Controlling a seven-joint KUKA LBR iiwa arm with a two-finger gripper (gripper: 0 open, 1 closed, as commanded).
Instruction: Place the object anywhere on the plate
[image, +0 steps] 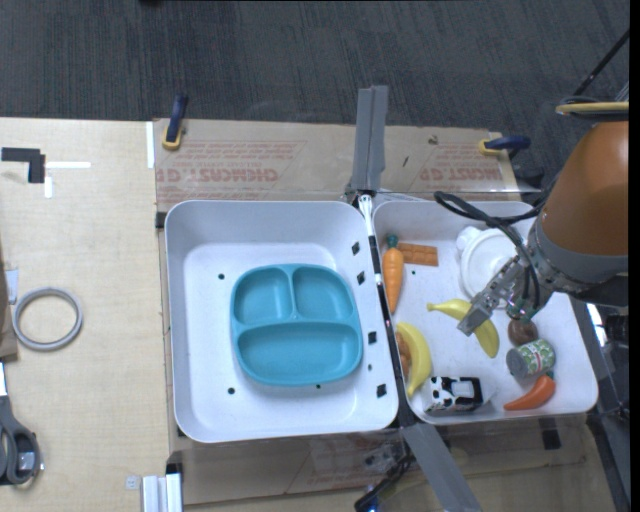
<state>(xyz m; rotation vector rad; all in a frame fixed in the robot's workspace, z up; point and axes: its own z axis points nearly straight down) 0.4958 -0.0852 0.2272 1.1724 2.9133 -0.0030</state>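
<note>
The blue three-compartment plastic plate is seen lying flat in the left white bin, with nothing on it; all three compartments are bare. No part of the placing is therefore judged to be done.

The right white bin is seen to hold the candidate objects: an orange carrot along the near-divider side, a large yellow banana below it, a small yellow banana near the middle, a white cup toward the far side, a black-and-white toy cow at the front edge, a green-labelled can and an orange-red pepper at the right.

The gripper is positioned low over the right bin, its tip directly at the small yellow banana. How far the jaws are parted cannot be told, and no object is seen clearly held between them. Whether contact is made with the banana cannot be resolved.

Remaining, as judged: a secure grasp of one object, a lift clear of the bin wall, a transfer across the divider, and a release over the plate.
</note>
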